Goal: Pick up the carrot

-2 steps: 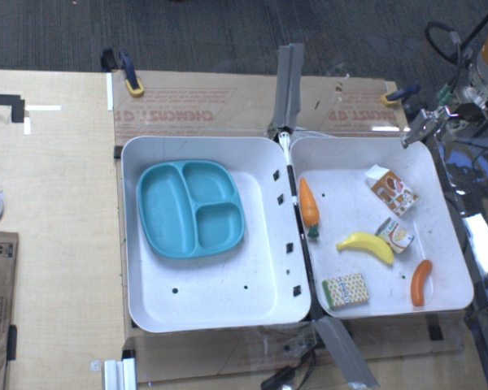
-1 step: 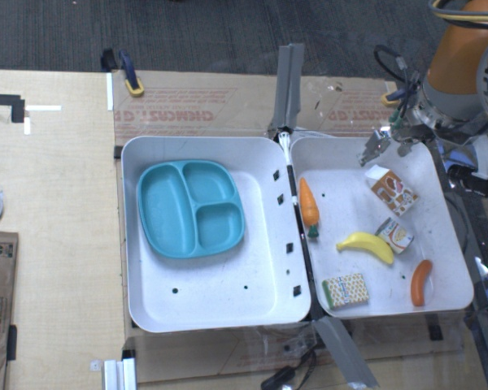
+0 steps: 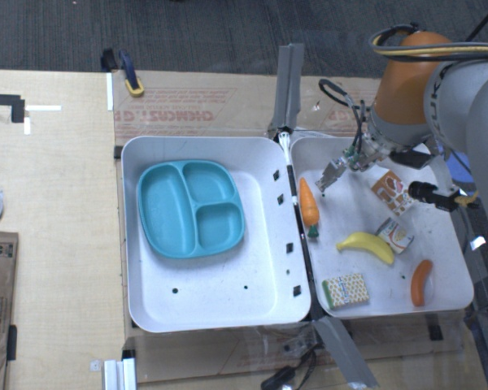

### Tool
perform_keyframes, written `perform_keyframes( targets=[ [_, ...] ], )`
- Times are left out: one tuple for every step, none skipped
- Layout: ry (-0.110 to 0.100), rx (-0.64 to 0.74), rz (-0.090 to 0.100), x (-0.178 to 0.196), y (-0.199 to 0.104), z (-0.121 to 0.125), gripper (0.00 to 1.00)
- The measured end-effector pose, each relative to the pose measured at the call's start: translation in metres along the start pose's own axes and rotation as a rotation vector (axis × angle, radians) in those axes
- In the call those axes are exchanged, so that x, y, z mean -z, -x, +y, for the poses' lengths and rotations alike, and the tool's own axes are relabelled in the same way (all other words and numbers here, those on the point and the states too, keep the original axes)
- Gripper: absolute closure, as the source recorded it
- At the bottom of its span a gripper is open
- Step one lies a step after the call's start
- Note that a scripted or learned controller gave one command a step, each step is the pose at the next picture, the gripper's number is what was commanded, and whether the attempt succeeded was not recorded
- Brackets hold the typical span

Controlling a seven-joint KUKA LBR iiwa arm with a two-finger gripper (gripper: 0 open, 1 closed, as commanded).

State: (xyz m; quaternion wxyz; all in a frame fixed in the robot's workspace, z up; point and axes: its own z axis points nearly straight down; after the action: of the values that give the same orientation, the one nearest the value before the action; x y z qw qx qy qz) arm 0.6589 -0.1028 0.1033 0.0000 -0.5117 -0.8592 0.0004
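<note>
2 white bins fill the middle of the frame: the left bin (image 3: 146, 299) carries a blue divided plate (image 3: 191, 209), the right bin (image 3: 447, 299) the clutter. The grey arm (image 3: 464, 96) leans in from the upper right, gripper (image 3: 333, 175) spread open and holding nothing, just right of the carrot (image 3: 308, 204) against the bin's left wall. Below: banana (image 3: 367, 246), patterned packet (image 3: 345, 289), sausage (image 3: 421, 283), small carton (image 3: 396, 236).

Bright, even light; soft shadows.
</note>
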Motion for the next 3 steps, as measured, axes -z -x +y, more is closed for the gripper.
perform_keyframes(
  targets=[
    [0.002,0.378,-0.001,-0.011,-0.005,-0.022,0.00],
    [0.002,0.580,-0.002,-0.011,-0.016,-0.013,0.00],
    [0.002,0.734,-0.002,-0.011,-0.020,-0.021,0.00]
  ],
)
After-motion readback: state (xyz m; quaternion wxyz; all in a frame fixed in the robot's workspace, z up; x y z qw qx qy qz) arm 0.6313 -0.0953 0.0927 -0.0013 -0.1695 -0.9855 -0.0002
